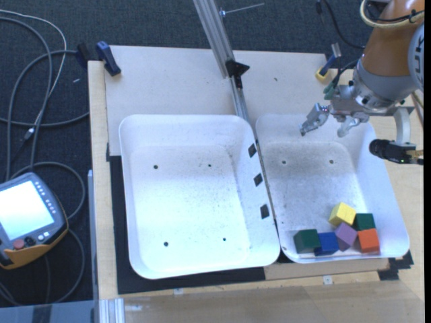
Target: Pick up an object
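Coloured blocks [340, 231] clustered in right bin [296, 180] near corner, end effector [328, 124] open, holding nothing

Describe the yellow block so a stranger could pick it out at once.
Look in the right-hand white bin, at the cluster of small blocks in its near right corner. The yellow block sits at the top of that cluster, farthest from the bin's near edge. It is the only yellow one, with a purple block just below it and a green block to its right.
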`<action>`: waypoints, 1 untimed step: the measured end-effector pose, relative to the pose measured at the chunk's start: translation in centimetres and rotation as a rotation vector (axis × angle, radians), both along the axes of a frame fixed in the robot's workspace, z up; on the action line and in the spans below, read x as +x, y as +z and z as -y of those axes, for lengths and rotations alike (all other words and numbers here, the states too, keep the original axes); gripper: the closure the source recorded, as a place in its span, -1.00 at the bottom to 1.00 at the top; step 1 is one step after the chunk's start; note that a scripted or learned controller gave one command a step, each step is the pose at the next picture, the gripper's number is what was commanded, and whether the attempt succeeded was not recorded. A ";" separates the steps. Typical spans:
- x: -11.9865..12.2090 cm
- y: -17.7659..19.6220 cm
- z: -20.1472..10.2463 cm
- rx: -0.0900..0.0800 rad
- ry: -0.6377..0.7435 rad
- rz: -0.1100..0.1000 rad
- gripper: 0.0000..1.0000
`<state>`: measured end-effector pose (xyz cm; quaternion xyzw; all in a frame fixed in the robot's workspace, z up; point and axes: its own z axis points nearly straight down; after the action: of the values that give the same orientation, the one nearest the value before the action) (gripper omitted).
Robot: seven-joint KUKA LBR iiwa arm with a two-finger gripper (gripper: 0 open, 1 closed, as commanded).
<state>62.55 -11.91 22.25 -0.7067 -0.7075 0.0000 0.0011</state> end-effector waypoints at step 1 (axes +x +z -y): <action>-2.1 -8.0 0.8 0.001 -0.002 -0.009 -1.00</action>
<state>60.47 -12.67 14.25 -0.7074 -0.7068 0.0030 0.0046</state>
